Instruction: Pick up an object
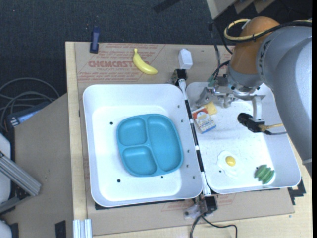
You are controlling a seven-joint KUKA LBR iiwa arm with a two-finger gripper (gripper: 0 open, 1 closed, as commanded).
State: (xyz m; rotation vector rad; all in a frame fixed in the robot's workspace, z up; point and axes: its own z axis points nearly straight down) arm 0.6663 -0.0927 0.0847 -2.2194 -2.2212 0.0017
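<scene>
Looking down on a bench (74, 133) with two shallow white bins side by side. You see the grey arm (292, 68) reaching in from the right, its orange band (250, 46) above the far end of the right bin (247, 150).

The gripper (218, 94) sits low over the far left corner of the right bin. You cannot tell from this angle whether it is released or clenched, and nothing can be seen held in it.

A small yellow block (212, 109) lies on the bin floor just beside the gripper, on its near side. A red and white carton (204, 121) lies touching or almost touching that block, close to the wall between the bins. Nearer to you in the same bin are a toy fried egg (229, 161), white with a yellow yolk, and a green ridged piece (264, 174) in the near right corner, well apart from the gripper.

The left bin (99, 115) holds a blue divided plate (148, 145) with three compartments, lying flat in the middle.

Outside the bins, on the far part of the bench, lie a toy banana (143, 63), a small white block (185, 58) and a small dark blue object (94, 39) at the bench's far edge.
</scene>
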